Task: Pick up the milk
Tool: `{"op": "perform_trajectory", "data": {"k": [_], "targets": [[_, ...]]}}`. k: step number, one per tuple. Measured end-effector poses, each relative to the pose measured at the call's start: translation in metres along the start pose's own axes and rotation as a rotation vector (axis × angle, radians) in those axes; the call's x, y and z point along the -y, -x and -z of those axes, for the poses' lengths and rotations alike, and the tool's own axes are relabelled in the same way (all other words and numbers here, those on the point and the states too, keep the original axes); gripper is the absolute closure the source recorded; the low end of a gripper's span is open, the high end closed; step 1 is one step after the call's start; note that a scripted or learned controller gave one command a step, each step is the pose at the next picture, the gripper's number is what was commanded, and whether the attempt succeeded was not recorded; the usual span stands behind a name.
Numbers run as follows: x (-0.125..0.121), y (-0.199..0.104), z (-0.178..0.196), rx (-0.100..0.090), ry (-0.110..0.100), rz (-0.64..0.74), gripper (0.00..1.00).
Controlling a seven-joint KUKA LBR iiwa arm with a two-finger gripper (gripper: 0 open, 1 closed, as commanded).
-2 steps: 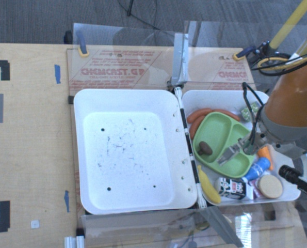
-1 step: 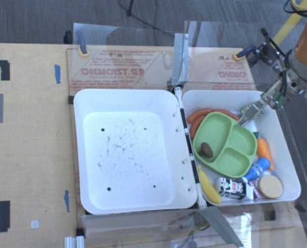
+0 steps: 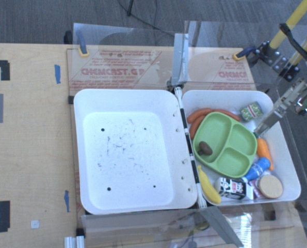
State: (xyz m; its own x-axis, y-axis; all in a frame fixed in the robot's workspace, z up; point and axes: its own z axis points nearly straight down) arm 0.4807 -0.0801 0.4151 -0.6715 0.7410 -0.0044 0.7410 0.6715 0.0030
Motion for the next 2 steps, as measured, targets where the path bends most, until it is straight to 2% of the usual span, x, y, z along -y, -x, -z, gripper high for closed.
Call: {"op": "perform_trajectory", "data": {"k": [1,2], "targets": [[0.037,0.043,-0.146,-0.002,-0.002,-0.086,0.0],[-0.001,0.052,-0.297,0.002,0.003,-0.073,0.0]]}}
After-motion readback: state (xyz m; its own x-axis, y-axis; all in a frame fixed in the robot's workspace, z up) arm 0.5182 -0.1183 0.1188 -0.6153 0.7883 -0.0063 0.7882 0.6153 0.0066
